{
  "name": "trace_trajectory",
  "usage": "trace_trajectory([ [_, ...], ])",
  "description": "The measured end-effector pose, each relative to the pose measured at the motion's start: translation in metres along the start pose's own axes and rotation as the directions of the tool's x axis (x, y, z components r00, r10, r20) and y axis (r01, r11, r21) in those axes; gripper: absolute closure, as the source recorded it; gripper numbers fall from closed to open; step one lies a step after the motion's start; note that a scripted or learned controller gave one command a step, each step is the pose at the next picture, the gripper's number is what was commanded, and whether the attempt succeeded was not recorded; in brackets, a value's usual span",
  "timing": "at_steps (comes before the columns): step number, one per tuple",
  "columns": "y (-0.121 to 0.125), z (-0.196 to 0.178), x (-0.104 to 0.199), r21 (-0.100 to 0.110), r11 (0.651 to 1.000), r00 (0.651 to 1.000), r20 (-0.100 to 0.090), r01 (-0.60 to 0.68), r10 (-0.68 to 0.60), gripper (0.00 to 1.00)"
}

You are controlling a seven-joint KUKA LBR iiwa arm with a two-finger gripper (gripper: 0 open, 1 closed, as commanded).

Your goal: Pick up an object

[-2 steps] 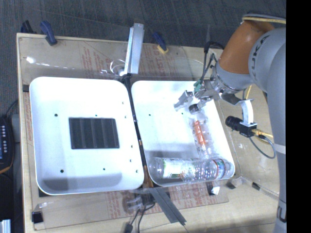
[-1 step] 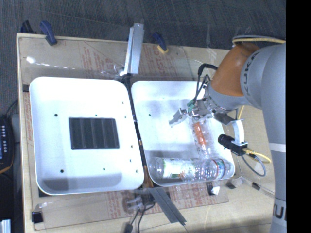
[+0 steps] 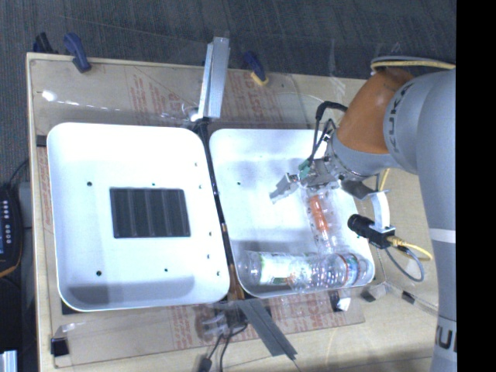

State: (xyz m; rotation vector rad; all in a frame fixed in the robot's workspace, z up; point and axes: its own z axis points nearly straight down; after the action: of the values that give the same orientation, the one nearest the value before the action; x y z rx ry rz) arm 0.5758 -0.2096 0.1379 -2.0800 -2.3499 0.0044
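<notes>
A clear bottle [image 3: 304,270] lay along the right bin's [image 3: 240,157] near wall; the gripper [image 3: 298,180], state unclear, hung above. The bench [image 3: 116,91] stood on dark carpet [image 3: 232,14].

Wooden bench [image 3: 116,80], two white bins, left bin [image 3: 66,153], right bin [image 3: 240,149], side by side

Overhead light over my bench blows out the left bin [image 3: 124,153] to featureless white; the right bin [image 3: 248,169] carries soft grey shadow. The carpet stays dim; detail is slightly soft.
</notes>
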Motion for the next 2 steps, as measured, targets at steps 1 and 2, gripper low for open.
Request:
trace_trajectory([
  [1, -0.003, -0.049, -0.001, -0.003, 1.000, 1.000, 0.000, 0.028, -0.028, 0.00],
  [2, -0.018, -0.034, 0.002, -0.002, 0.999, 0.999, 0.000, 0.042, -0.042, 0.00],
])
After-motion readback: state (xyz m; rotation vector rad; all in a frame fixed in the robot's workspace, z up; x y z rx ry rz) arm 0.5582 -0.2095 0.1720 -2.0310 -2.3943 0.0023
